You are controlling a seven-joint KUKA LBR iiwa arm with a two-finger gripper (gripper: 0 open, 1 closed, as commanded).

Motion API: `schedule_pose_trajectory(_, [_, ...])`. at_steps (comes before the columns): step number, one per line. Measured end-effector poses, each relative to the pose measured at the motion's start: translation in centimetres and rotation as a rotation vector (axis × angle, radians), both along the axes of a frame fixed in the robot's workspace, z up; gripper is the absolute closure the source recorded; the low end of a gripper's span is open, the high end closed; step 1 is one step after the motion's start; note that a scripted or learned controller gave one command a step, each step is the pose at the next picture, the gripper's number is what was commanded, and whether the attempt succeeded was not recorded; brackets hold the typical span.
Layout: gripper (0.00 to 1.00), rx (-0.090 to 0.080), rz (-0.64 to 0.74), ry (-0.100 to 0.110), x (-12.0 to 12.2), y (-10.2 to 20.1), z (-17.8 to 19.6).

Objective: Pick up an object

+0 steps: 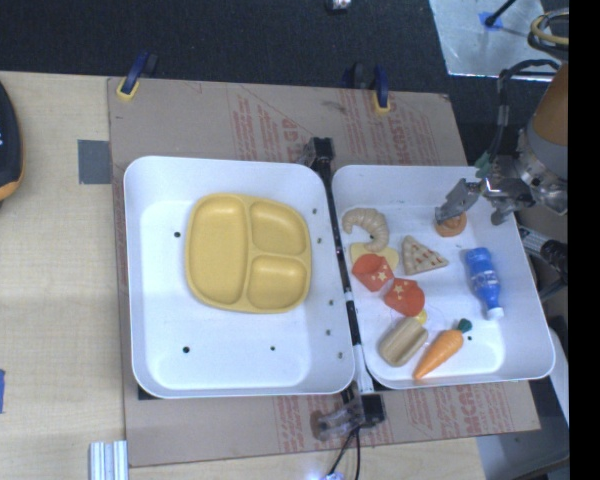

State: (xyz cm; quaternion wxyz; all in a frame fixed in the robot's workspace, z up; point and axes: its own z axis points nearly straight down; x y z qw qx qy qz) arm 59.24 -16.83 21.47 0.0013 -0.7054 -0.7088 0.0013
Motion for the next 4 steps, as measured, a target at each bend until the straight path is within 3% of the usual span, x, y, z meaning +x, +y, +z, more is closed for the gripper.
schedule_pose_trajectory(1, [0.0,-0.004,0.001,-0.003,4.6,-4.5,-11.9])
schedule_pose_trajectory(2, [0.0,-0.001,0.002,-0.004,6.5,-1.2,-12.2])
schedule_pose_trajectory(3, [1.0,-0.005,0.006,-0.012,6.7,-1.4,-10.8])
schedule_pose_trajectory(4, [0.0,-0.004,0.007,-0.004,6.5,-1.3,-11.1])
